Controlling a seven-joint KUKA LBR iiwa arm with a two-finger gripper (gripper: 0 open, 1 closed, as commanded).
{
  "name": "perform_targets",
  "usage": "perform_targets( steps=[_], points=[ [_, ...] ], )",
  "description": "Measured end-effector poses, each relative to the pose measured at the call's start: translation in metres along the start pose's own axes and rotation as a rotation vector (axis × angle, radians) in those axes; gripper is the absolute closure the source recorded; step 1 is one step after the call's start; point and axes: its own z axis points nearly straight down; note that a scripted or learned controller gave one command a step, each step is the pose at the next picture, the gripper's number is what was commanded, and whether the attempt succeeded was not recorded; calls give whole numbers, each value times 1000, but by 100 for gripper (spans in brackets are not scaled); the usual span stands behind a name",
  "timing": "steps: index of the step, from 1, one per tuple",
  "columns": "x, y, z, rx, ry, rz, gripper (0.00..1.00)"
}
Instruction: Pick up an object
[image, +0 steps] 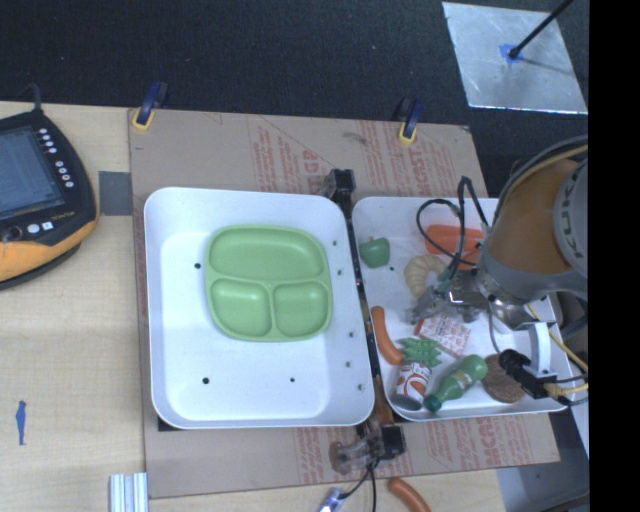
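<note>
pale wood forms the table (70, 350), with a sheet of brown cardboard (300, 160) laid over its middle and two shallow white bins side by side on that. the right bin (395, 210) holds the clutter: a small green pepper-like piece (374, 251) near its upper left, an orange carrot-like piece (452, 240) toward the top, a pale rounded item (424, 270) just below that, an orange sausage shape (384, 334) along the left wall, a leafy green piece (422, 349), a red-and-white packet (443, 334), a small can (412, 380), a green bottle (455, 381) lying tilted near the front wall, and a brown round item (505, 384) beside it. the gripper (452, 297) hangs low over the middle of this bin, above the packet; whether its fingers are apart or together cannot be told, and nothing is seen between them. the grey arm with its orange band (535, 225) reaches in from the right. the left bin (170, 300) carries a green divided plate (268, 282). a teach pendant (35, 195) lies on the table at far left, and two clamps (150, 105) pin the cardboard's top edge.
</note>
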Motion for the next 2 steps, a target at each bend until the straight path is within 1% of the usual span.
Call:
perform_targets(
  steps=[1, 2],
  points=[
    [-1, 0, -10, 1, -1, -5, 100],
    [-60, -7, -117, -5, -1, 1, 100]
  ],
)
